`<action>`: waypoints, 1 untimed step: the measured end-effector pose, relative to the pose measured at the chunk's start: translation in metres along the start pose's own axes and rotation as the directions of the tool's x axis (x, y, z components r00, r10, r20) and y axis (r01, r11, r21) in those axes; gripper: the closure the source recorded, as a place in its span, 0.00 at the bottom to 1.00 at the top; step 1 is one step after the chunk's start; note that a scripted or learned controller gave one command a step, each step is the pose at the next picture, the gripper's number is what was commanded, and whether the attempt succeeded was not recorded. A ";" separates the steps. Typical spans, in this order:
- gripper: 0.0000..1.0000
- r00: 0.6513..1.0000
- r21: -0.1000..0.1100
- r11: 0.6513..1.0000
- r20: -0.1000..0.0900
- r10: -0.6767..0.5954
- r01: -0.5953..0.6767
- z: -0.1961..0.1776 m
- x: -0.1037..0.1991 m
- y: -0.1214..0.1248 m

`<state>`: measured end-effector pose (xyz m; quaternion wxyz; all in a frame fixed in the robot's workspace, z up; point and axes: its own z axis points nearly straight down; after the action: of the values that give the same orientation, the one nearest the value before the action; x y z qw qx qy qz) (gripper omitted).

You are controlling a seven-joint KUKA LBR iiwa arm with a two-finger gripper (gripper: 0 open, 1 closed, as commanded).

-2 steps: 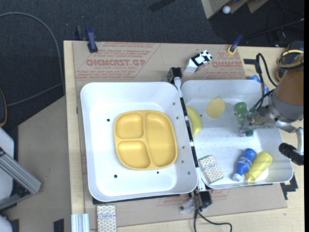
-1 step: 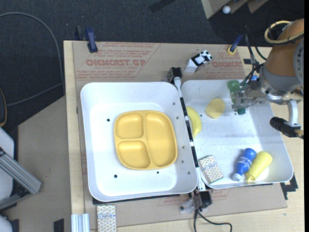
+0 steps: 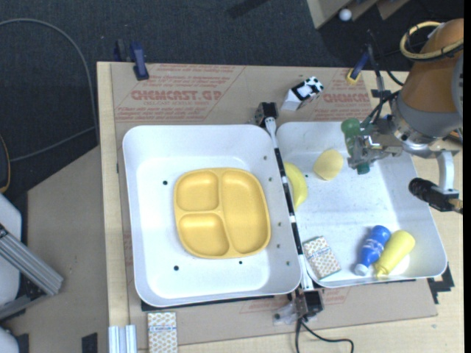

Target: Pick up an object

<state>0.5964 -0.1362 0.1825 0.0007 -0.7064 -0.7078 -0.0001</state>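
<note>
Hovering over the right bin (image 3: pixel 412 197), the jaws (image 3: pixel 360 162) sit just beside a pale yellow ball (image 3: pixel 328 164); how they stand I cannot tell. Nothing appears between them. That ball looks the nearest target, lying apart from the blue bottle (image 3: pixel 372 248) and yellow bottle (image 3: pixel 394 252) near the front wall. A good grasp would centre over the ball's middle before closing, since a round thing may roll aside.
</note>
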 end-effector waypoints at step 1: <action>0.00 1.000 0.001 1.000 0.000 0.000 0.000 0.000 0.000 0.000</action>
<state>0.5961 -0.1365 0.1820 0.0009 -0.7065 -0.7077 0.0003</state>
